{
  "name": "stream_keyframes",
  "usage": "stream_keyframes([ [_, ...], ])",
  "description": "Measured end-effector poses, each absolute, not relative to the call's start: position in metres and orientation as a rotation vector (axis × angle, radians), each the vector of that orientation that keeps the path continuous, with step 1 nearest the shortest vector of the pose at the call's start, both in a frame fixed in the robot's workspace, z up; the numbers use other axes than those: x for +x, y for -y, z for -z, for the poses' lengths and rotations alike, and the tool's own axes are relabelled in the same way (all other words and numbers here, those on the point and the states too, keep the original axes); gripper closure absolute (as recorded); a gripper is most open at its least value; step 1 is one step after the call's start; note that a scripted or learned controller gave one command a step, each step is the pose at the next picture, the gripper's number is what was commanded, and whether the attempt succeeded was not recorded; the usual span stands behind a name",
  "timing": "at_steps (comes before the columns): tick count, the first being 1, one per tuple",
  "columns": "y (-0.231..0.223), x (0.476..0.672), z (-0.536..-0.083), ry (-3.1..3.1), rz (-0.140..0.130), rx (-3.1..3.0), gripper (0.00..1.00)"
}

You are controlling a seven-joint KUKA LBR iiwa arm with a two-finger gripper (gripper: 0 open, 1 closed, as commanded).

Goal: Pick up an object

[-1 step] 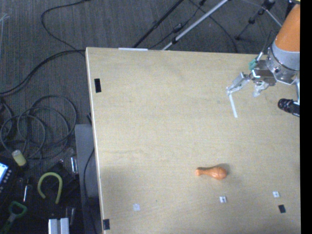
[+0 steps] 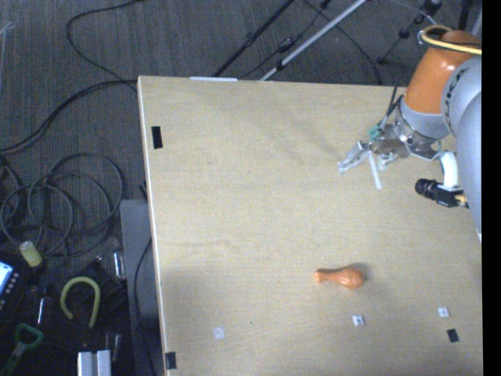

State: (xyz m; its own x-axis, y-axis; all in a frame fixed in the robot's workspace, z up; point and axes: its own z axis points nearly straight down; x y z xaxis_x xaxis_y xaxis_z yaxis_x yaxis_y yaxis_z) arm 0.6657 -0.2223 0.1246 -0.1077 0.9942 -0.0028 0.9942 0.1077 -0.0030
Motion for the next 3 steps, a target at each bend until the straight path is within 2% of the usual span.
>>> stream_keyframes([
  [1,0.222,0.668,-0.084,-2.679,0.003,1.643,0.00],
  [2,0.208,0.668,-0.084,-2.786,0.003,1.450,0.00],
  [3,0.208,0.669,-0.095,-2.782,0.002,1.450,1.00],
])
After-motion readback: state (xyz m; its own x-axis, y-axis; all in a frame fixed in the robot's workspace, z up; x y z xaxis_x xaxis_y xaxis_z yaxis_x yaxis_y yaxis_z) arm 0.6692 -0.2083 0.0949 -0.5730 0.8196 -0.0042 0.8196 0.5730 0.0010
